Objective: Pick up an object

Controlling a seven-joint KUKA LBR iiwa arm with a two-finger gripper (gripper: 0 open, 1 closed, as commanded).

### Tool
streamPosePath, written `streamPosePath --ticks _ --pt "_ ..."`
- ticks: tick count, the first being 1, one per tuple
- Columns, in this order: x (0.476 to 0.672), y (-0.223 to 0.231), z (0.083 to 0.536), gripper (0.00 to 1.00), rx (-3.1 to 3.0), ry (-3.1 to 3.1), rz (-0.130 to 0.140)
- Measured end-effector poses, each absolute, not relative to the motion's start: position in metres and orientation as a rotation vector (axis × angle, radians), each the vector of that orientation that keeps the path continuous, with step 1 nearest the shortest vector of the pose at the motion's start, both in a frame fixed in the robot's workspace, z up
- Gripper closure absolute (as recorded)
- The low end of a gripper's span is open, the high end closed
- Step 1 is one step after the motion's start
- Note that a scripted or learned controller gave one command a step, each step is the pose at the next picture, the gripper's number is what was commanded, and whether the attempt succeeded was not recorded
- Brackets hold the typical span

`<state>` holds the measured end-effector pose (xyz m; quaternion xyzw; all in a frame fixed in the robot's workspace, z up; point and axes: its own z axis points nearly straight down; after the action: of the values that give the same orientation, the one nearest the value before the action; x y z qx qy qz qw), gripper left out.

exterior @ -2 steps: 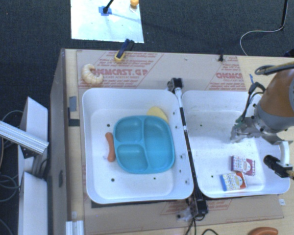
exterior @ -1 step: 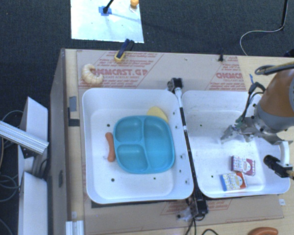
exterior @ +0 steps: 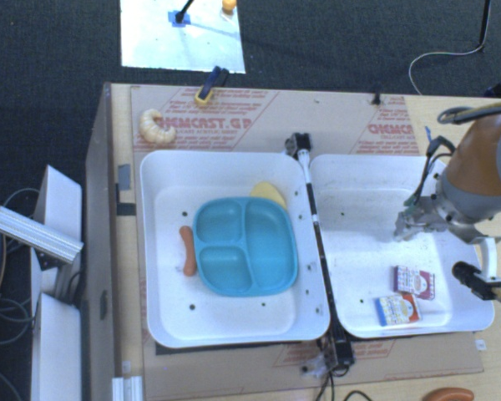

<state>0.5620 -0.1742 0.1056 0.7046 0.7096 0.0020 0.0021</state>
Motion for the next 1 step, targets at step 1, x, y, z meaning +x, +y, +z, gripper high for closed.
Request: streamPosePath --ticks 1 --pt "0.5620 -0.1742 0.1055 0.00 2.211 2.227 0.006"
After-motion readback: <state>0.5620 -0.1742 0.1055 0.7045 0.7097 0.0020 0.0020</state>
